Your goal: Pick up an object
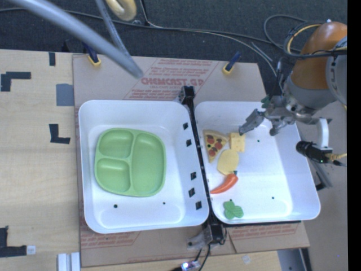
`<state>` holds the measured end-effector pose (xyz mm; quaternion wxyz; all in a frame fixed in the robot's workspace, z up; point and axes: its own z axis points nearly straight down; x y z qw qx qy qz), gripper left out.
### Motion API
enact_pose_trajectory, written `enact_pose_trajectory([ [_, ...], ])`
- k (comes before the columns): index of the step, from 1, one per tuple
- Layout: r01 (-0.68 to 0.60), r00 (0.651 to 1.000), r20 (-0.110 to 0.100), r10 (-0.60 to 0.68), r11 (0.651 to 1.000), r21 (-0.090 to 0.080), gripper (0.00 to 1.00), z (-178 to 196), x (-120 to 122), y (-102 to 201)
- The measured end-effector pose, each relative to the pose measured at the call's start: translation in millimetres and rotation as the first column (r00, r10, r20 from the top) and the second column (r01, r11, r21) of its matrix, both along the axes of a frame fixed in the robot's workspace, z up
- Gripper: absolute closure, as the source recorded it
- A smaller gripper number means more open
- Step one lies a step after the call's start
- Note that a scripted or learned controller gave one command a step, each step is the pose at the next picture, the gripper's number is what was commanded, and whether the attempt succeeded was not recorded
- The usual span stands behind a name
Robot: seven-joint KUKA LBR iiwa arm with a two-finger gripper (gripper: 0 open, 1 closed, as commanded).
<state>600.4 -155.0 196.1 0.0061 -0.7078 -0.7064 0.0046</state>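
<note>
One arm (316,66) hangs over the right bin (282,174), jaws apart and holding nothing.

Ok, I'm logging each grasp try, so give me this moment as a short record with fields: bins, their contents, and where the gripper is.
left bin: holds a green divided plate
right bin: pizza slice, cheese wedge, pale yellow piece, red chili pepper, green broccoli, all toward its left side
gripper: over the right bin's upper part, right of the cheese wedge
grasp: nothing seen between the fingers
</note>
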Motion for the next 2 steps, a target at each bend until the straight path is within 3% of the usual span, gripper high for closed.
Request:
enact_pose_trajectory([
  [1, -0.003, 1.000, 0.014, 0.003, 1.000, -0.002, 0.00, 8, 3, 0],
  [2, -0.003, 1.000, 0.008, 0.003, 1.000, -0.002, 0.00, -53, -5, -2],
])
